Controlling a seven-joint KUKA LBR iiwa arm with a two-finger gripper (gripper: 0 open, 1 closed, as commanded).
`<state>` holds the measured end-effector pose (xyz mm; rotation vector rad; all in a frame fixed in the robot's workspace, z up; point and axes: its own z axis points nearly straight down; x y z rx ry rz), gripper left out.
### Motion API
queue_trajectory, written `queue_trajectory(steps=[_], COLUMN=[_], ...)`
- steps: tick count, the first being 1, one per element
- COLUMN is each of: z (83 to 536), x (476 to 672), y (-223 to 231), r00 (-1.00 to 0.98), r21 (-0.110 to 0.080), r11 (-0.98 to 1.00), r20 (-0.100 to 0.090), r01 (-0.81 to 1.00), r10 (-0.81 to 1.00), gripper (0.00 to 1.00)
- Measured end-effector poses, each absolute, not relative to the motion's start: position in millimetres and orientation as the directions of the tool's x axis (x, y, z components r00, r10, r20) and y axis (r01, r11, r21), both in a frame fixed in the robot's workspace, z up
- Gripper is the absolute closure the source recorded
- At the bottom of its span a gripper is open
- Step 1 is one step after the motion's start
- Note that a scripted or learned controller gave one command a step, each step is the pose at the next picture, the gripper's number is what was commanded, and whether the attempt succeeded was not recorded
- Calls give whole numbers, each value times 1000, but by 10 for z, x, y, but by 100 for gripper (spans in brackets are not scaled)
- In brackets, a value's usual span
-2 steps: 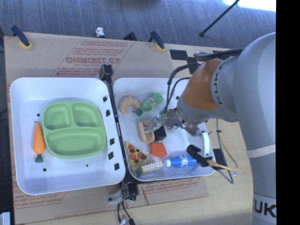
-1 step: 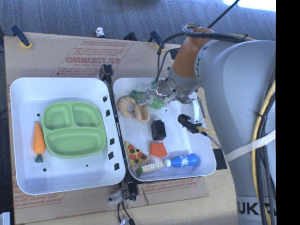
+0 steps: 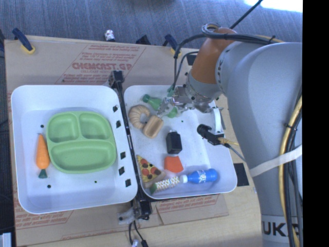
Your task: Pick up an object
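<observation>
- Now the gripper (image 3: 172, 107) hangs low at the right bin's (image 3: 226, 161) back edge, over a green toy (image 3: 152, 100); whether its claw is open or closed cannot be told.
- Beside it lie a croissant (image 3: 138, 115) and a cork (image 3: 153, 126).

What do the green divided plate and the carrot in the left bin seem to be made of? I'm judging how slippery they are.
The green divided plate looks like moulded plastic, matte with a soft sheen and rounded compartment ridges. The carrot looks like a toy, probably plastic or rubber: uniform orange, smooth, dark green stub.
</observation>
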<state>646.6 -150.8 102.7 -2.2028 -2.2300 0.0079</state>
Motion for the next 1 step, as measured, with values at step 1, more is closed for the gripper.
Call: queue_trajectory(steps=[1], z=[2058], x=[6187], y=[-1076], r00=[-7], r21=[0], r11=[7], r20=[1], r01=[1000], r10=[1000], gripper=[100])
